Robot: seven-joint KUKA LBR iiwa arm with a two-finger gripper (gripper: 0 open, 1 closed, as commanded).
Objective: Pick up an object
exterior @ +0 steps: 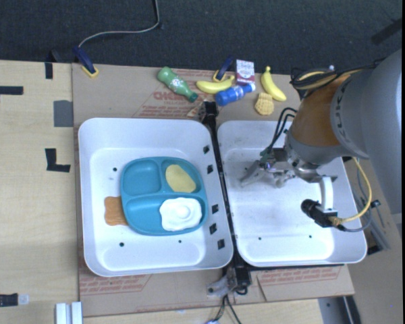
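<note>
The left bin [94,181] holds a blue divided plate [140,181]. A flat yellow piece [181,177] lies in the plate's upper right compartment and a white egg-like piece [180,214] in its lower one. A tan slice [113,211] lies on the bin floor against the plate's left edge. My gripper [252,169] is low over the left half of the right bin [290,245], pointing left toward the divider. Its fingers are spread open with nothing between them. The grey arm with its orange band [317,117] covers the bin's upper right part.
On the cardboard behind the bins lie a green bottle [175,83], two bananas [214,85] [273,85], a blue bottle [231,94], a small carton [245,69] and a yellow toy [264,103]. A black and yellow cable [337,220] hangs by the wrist.
</note>
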